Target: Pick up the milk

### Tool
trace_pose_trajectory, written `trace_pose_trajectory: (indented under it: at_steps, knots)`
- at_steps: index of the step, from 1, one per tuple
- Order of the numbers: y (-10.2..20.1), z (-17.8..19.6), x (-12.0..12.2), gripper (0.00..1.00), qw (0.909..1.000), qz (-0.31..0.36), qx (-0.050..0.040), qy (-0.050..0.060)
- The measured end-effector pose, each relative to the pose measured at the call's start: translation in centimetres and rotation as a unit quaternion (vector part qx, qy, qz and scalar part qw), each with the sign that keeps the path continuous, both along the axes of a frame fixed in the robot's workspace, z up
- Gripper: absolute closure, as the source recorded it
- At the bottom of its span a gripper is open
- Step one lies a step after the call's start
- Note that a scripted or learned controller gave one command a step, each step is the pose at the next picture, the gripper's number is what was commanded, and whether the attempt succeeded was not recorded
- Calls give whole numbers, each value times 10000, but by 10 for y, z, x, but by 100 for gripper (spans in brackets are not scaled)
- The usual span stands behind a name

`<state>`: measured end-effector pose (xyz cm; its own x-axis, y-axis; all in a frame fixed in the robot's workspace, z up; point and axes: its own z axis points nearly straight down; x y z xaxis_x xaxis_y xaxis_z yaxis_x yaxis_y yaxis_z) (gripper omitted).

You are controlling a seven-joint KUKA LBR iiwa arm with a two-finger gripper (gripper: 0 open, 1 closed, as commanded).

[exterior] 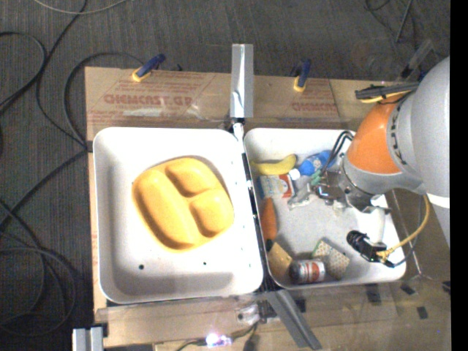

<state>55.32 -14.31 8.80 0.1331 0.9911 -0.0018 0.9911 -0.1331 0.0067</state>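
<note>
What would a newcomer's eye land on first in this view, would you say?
Probably the big yellow divided tray lying alone in the left bin. Next, the arm's orange band over the right bin, where the gripper hangs among clutter: a banana, a small milk carton and a can.

arm (431,130) cut off by the frame edge at 3 o'clock | gripper (311,192) fingers too blurred to read | milk carton (276,187) print illegible, its 3 o'clock end partly covered by the gripper | can (308,270) label too small to tell
</note>
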Motion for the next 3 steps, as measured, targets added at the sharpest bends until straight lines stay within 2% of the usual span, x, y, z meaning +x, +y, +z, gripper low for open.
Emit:
trace_pose_trajectory:
  at_steps: [1, 2, 3]
  knots:
    - [70, 95, 13, 0, 9999, -117, 0, 44]
    - [-4, 5, -54, 0, 9941, 1083, 9, 45]
    - [48, 68, 26, 0, 9930, 1182, 3, 44]
